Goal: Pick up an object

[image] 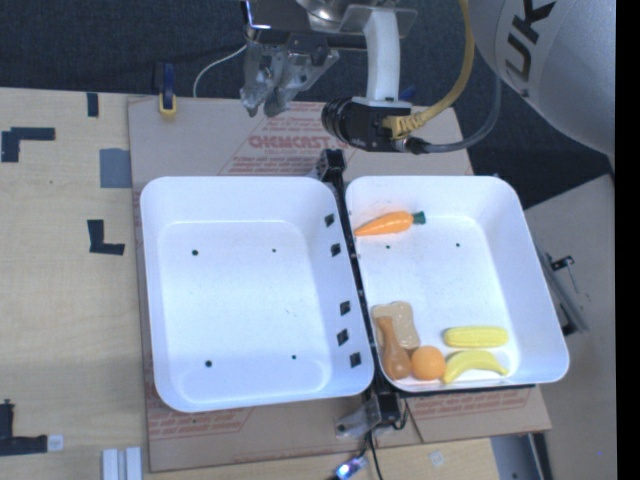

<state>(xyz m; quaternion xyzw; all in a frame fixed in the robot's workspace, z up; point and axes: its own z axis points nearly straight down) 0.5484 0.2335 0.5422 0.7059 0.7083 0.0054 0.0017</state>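
Flanking white bins (150, 208) — cardboard-covered bench (60, 198)

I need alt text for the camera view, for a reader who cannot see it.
The gripper hangs above the bench behind two white bins, holding nothing. The right bin holds a toy carrot, a corn cob, a banana, an orange ball and a tan piece; the left bin lies beside it.
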